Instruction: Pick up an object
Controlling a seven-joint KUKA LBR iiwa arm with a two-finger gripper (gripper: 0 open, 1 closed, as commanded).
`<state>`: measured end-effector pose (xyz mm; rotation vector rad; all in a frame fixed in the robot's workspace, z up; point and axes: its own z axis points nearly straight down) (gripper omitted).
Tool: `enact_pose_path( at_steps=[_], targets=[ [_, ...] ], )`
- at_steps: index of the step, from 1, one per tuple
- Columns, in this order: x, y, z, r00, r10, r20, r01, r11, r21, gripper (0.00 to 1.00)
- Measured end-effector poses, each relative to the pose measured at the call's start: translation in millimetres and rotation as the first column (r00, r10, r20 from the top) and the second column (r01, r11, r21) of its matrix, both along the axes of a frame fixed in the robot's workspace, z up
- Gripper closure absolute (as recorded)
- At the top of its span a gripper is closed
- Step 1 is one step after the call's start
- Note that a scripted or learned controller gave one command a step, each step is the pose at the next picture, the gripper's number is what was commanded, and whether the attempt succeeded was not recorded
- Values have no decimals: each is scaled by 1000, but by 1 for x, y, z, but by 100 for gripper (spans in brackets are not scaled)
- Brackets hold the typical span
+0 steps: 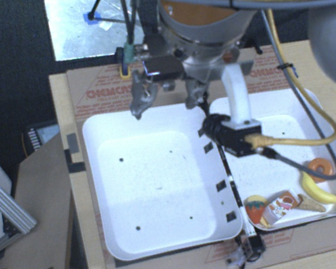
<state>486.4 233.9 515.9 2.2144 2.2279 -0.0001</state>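
Hovering empty, pincer (168,98) spread above left bin (110,192); orange ring (321,167) half hidden behind cable (297,137).

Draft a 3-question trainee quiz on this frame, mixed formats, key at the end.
1. True or false: the gripper hangs above the far edge of the left bin, with nothing between its fingers.
2. Multiple choice: the banana lies in A) the left bin, B) the near right corner of the right bin, C) on the cardboard outside the bins.
3. Fill in: the round orange item beside the banana, partly crossed by a dark cable, is a ____.

Key
1. True. The two fingers stand apart and nothing sits between them.
2. B. It lies with the tomato and the snack packet.
3. Donut.
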Motion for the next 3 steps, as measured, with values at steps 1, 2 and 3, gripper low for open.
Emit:
enact_pose_path(
  at_steps=[1, 2, 3],
  targets=[
    [1, 0, 12, 1000, 2, 4, -2, 1000, 2, 100],
    [80, -91, -81, 1000, -16, -6, 16, 1000, -5, 100],
    [-3, -49, -34, 1000, 4, 4, -4, 1000, 5, 100]
  ],
)
